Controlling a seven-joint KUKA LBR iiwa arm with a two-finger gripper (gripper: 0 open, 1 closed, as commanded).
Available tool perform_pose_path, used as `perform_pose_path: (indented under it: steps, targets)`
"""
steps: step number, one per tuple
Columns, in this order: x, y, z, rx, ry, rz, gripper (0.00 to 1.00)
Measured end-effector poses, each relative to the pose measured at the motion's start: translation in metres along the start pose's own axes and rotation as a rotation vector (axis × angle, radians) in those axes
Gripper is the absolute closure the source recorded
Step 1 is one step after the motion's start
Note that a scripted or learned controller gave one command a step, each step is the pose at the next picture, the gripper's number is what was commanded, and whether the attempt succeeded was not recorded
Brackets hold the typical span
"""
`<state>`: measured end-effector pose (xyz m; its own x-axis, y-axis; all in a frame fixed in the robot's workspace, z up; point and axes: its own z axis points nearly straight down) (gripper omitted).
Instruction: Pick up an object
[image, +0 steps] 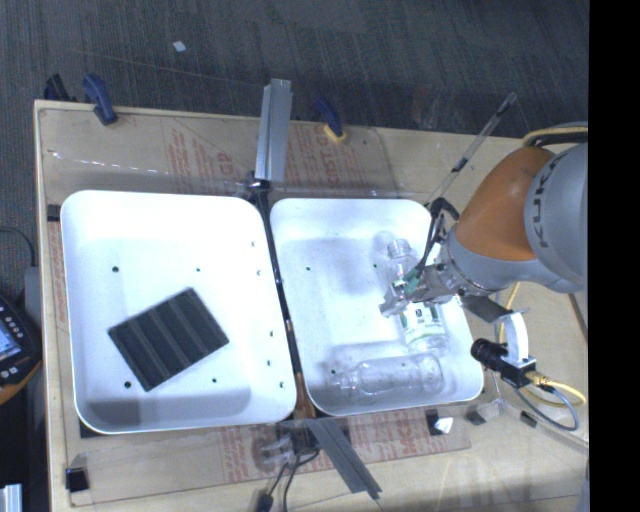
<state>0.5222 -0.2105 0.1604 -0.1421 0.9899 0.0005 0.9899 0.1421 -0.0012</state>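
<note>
Camera view: our hand (408, 290) hovers over a clear bottle (412, 300) at the right bin's (330, 225) three o'clock; its opening we cannot tell. Slick plastic may slip.

Bench (400, 150) w/ two bins (90, 300) (white)

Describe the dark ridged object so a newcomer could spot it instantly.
Start with the two white bins side by side and take the left bin, the one farther from the arm. On its floor, toward the lower left, lies a flat dark ridged panel, set at a slant. It is opaque, black and rectangular, while the clear plastic bottles lie in the right bin.
</note>
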Motion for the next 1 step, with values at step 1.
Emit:
perform_pose_path:
  steps: [1]
  targets:
    - [-0.0001, 0.0, 0.0, 0.0, 0.0, 0.0, 0.0]
